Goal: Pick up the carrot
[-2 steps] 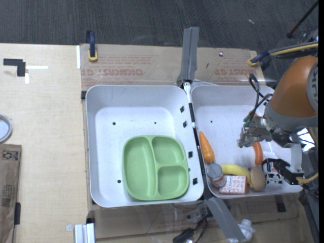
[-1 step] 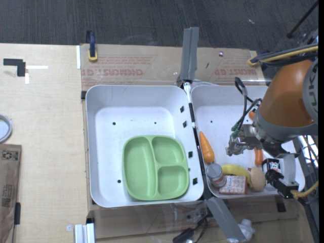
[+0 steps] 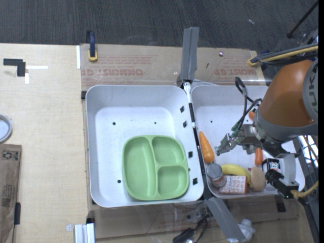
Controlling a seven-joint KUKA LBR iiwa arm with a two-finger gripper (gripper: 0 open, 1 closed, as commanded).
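- You have the carrot point(image 3: 206, 147) lying in the right bin point(image 3: 217, 105), hard against its left wall, about halfway along that wall; thick end toward the near edge, tip pointing away.
- The gripper point(image 3: 223, 147) hangs over the middle of the same bin, just right of the carrot and apart from it.
- Finger state: you cannot tell from this angle how far they are spread (the tips read as a small grey tangle). Nothing is seen between them.
- The arm point(image 3: 288, 97), grey with its orange band, covers the bin's right side.
- Along the near edge of the right bin you will find a small jar point(image 3: 214, 173) just below the carrot's thick end, a banana point(image 3: 234, 169), a red-and-white carton point(image 3: 234, 185) and a tan rounded item point(image 3: 257, 178), all packed close together.
- A small orange-red piece point(image 3: 258, 156) shows beside the wrist; what it is cannot be made out.
- The left bin point(image 3: 101, 135) carries a green divided plate point(image 3: 155, 167), three compartments, sitting toward its near right corner.
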